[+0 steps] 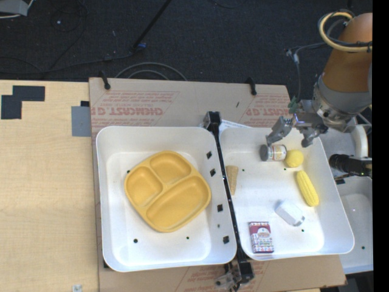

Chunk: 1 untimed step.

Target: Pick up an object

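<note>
My gripper [293, 132] hangs over the far part of the right bin [340, 242], its two grey fingers spread apart with nothing between them. Just below the left finger lies a small can [275, 152] on its side. A yellow lemon-like ball [295, 159] rests right of the can, under the gap between the fingers. A yellow corn cob [307, 188] lies in front of the ball. Nearer the front sit a small white block [289, 213] and a red and white box [261, 236]. An ice cream cone [232, 177] lies by the bin's left wall.
The left bin [112, 236] holds a yellow divided plate [168, 190]. A black divider [221, 181] runs between the two bins. Cardboard [182, 105] lies behind the bins, and a wooden bench surface [42, 193] extends left.
</note>
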### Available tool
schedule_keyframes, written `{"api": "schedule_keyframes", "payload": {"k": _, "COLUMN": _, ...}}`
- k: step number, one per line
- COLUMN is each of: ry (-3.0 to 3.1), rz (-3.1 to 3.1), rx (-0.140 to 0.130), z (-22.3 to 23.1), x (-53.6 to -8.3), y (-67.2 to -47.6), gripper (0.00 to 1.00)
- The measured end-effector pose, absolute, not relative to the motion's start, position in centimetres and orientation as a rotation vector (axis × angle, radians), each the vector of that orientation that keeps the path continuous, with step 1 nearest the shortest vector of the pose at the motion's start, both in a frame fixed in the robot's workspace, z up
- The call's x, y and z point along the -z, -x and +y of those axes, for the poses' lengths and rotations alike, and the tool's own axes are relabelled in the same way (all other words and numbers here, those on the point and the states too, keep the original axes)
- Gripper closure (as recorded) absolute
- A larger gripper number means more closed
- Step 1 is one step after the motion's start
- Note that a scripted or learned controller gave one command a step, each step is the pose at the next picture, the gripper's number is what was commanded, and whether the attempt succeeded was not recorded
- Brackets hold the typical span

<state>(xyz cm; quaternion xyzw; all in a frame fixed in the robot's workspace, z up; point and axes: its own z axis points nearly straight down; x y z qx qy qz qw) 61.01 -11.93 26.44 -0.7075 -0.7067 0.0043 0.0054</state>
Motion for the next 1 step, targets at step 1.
{"api": "schedule_keyframes", "payload": {"k": 1, "ry": 2.220, "rz": -2.222, "rx": -0.002, "z": -11.94, "x": -27.14, "y": -61.21, "gripper": 0.00}}
